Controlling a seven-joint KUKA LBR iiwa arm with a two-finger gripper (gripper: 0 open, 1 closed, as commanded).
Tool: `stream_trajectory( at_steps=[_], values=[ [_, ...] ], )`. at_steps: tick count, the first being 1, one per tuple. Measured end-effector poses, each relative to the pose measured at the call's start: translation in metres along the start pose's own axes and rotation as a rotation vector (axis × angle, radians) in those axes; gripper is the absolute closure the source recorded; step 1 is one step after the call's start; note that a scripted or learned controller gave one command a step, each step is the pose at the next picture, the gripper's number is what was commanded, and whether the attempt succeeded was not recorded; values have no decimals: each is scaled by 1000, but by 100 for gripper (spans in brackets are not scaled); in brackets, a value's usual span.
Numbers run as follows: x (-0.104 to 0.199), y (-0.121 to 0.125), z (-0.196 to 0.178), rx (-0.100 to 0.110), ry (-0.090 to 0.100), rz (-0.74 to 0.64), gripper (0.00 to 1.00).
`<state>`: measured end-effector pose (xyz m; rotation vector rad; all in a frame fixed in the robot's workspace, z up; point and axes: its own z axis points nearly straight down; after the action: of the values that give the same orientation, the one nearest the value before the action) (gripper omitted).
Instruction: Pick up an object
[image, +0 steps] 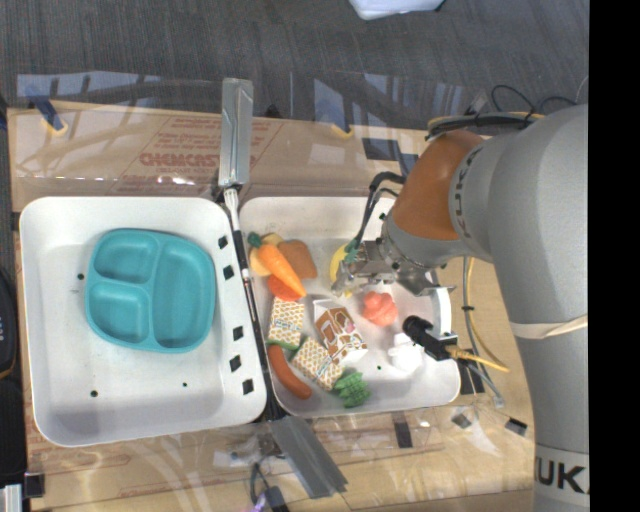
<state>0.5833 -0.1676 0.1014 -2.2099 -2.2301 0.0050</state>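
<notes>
Grey arm with its orange band reaches in over the right bin, and the gripper is down low among the toy food at the bin's middle. Whether it is spread or closed, I cannot tell from this angle, and nothing can be seen held. Just below it lies a pink round piece, and a yellow item peeks out at its left side. Further left, an orange carrot lies tilted near the divider, with a brown piece beside it. Patterned cracker-like boxes sit mid-bin, a red sausage and green broccoli near the front wall. A white object rests at the right. Over in the left bin, a teal divided plate lies flat, well apart from it all.
</notes>
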Motion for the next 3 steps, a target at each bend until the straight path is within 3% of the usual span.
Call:
stream_trajectory(
  at_steps=[1,2,3],
  values=[
    [86,-10,-98,-5,2,-20,100],
    [85,-11,-96,-1,2,-17,0],
    [39,-54,10,0,2,-214,0]
  ],
)
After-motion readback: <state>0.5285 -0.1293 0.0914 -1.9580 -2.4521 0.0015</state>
